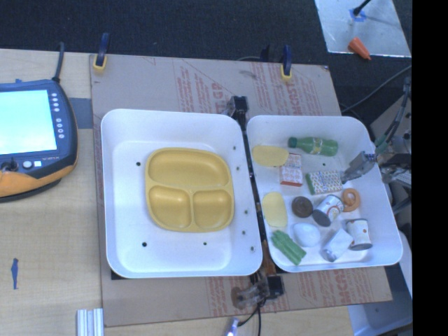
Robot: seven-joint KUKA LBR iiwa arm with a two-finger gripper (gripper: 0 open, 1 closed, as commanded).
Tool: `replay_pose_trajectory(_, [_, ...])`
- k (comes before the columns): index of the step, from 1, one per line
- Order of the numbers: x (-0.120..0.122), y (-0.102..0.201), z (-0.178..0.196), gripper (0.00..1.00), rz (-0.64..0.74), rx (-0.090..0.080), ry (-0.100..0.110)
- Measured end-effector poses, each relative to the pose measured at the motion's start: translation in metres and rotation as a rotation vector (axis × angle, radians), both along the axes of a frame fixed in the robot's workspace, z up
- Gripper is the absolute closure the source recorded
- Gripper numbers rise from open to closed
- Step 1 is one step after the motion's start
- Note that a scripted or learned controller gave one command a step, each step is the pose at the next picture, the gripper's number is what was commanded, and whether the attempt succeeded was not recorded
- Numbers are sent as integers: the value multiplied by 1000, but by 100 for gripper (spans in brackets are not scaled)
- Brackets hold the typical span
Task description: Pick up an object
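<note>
The gripper (355, 165) hangs over the right bin (374, 254) near its right rim, just above a patterned packet (324, 182); whether it is apart or together I cannot tell. The bin also holds a green bottle (314, 145) by its far edge, an orange ring (350, 199), a brown disc (302, 206) and a small can (358, 233). A yellow divided tray (189, 188) sits mid-floor of the left bin (122, 257).
</note>
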State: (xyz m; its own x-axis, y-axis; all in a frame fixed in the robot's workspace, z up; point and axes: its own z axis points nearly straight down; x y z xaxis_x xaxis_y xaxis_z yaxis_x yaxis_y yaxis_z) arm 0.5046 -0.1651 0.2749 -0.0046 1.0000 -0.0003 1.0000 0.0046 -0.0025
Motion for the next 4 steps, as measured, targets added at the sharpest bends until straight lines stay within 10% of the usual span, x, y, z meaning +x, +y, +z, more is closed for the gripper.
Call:
replay_pose_trajectory(1, [38, 37, -158, 0, 2, 0, 3])
replay_pose_trajectory(3, [148, 58, -183, 0, -4, 4, 12])
replay_pose_trajectory(4, [152, 30, -102, 0, -2, 0, -3])
